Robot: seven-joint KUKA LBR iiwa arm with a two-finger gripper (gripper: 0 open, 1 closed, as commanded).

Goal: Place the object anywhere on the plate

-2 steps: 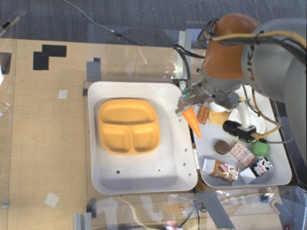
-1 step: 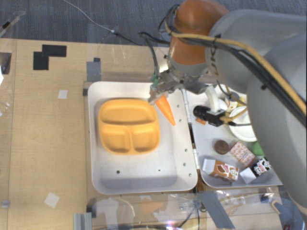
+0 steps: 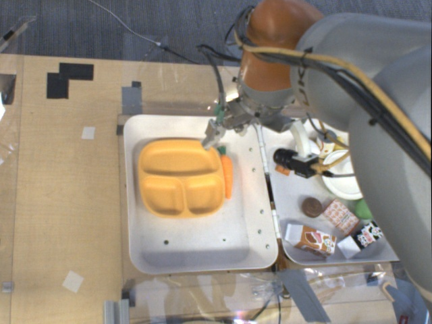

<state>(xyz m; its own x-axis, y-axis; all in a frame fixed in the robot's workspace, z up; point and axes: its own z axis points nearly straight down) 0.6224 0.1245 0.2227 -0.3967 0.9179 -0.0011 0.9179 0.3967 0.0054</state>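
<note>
So the carrot (image 3: pixel 227 175) isn't on the plate yet, as far as I can tell. It's lying on the floor of the left bin (image 3: pixel 196 248), lengthwise along the right edge of the yellow plate (image 3: pixel 181 178), touching or just beside the rim, with its green top pointing to the far side. The plate is one of those divided ones with three compartments, and all of them look bare, so the actual "place" part is still to do. The gripper (image 3: pixel 213 136) sits at the plate's far right corner, right above the carrot's leafy end, hanging off the arm's orange band (image 3: pixel 273 42), which reaches in from the right. Honestly I can't tell how wide it's spread or whether it has a pinch on the carrot top; that spot is just too small and cluttered to read. My guess is this is either right at a grab or right after a miss, with the carrot needing a lift and a short shift left onto any compartment. The right bin (image 3: pixel 337 255) has a bunch of other stuff in it, like a white dish (image 3: pixel 343 186), a brown disc (image 3: pixel 312 206) and some small cartons (image 3: pixel 314 240), none of which matters here.
</note>
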